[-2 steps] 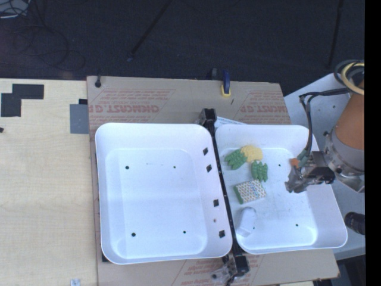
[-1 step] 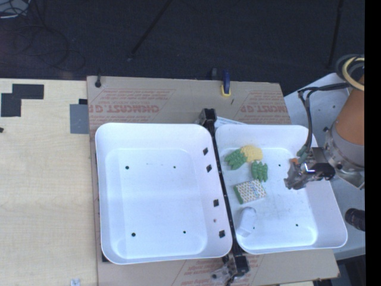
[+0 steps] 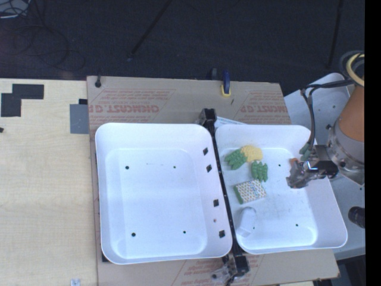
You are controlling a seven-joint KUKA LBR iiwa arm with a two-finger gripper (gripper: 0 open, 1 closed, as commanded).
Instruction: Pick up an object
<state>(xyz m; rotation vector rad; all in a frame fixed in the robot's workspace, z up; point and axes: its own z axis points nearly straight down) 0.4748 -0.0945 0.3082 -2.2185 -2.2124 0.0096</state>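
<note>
Crowding claw's left: green toys, patterned block.

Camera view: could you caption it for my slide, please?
Gripper over the right bin, beside green toys and a patterned block.

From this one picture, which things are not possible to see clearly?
- Pincer, camera view: small and dark, over the right bin; open or shut cannot be told, nor whether it holds anything.
- Arm: cut off by the right edge.
- Green pieces and yellow piece: too small to tell what they are.
- Pale object: blends with the white floor, outline blurred.
</note>
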